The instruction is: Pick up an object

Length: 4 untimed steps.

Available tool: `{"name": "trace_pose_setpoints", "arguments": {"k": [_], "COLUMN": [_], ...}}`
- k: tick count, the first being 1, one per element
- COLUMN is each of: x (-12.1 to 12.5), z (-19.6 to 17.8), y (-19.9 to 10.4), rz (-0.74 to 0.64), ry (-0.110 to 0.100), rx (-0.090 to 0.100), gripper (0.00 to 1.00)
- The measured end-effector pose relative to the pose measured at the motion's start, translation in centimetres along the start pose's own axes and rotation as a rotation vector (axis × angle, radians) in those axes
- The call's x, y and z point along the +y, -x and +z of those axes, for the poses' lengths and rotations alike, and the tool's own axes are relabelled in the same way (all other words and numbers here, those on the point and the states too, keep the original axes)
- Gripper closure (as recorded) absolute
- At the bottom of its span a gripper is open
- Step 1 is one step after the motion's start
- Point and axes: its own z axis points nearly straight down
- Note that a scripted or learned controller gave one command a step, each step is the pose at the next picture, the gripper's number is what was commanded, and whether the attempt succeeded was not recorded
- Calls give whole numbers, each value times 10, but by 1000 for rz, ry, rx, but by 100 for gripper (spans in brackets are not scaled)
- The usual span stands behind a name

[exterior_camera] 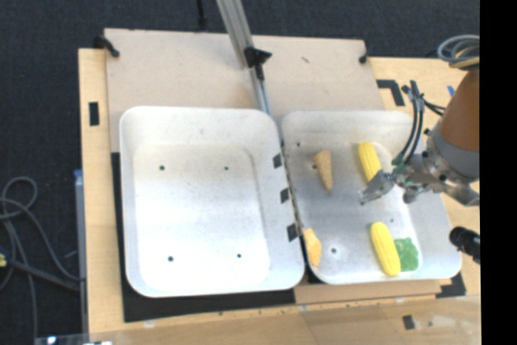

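The right bin [339,121] holds several small items. A yellow corn cob [368,161] lies near its back, and a second corn cob [385,247] lies near its front beside a green piece [408,254]. A tan cone [324,169] sits left of the back cob. An orange piece [312,246] rests against the bin's left wall. My gripper [393,191] hangs over the right half of this bin, between the two cobs and just right of the back one. It looks open, with nothing between its fingers.
The left bin [202,198] stands beside the right one. A slanted metal rail [234,8] runs from the top of the view down to the bins' shared back edge. Cables [416,125] hang along the arm at the right.
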Motion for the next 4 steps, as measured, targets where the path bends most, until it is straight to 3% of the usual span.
{"name": "trace_pose_setpoints", "arguments": {"k": [1,4], "x": [0,-5], "z": [0,130], "y": [0,-4], "rz": [4,5], "ry": [1,-4], "rx": [0,-2], "gripper": [0,0]}}
